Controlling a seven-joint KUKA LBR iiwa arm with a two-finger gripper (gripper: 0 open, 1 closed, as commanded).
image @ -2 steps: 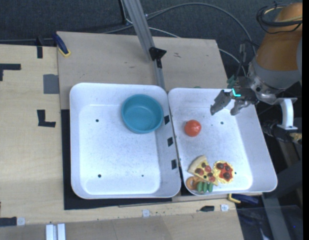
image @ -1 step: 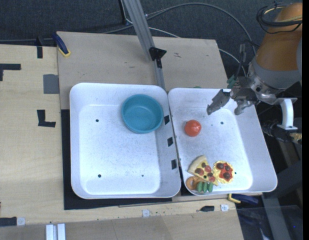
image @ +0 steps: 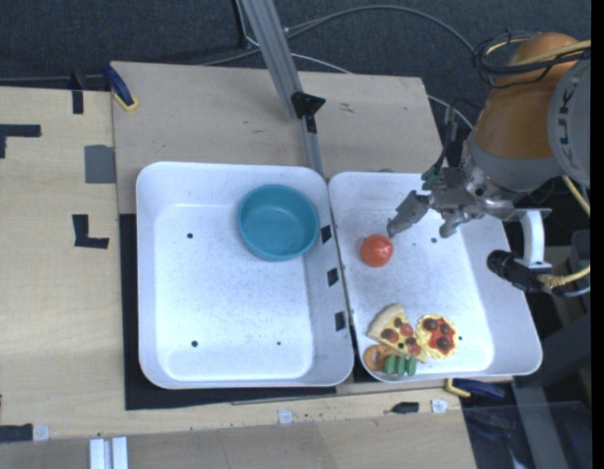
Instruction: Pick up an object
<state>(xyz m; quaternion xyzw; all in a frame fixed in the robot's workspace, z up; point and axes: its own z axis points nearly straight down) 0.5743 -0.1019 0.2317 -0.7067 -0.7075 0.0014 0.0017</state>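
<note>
Pale plywood forms the bench [image: 48,291], its matte top marked with short strips of black tape; beyond its far edge lies dark carpet crossed by loose cables. A black mat shows under the two white bins, whose glossy plastic is finely speckled and rounded at the corners. Left of the divider between them, the left bin [image: 214,330] holds a round teal bowl [image: 278,222] — smooth, shallow, near the far wall. Right of that divider, the right bin [image: 483,311] carries a flat toy pizza plate [image: 411,342] with red and green toppings at its near edge, and a small shiny red tomato [image: 376,251] just beyond it, close to the divider. Above the tomato, to its right, hangs the gripper [image: 421,225] — dark metal fingers spread apart, nothing between them.
</note>
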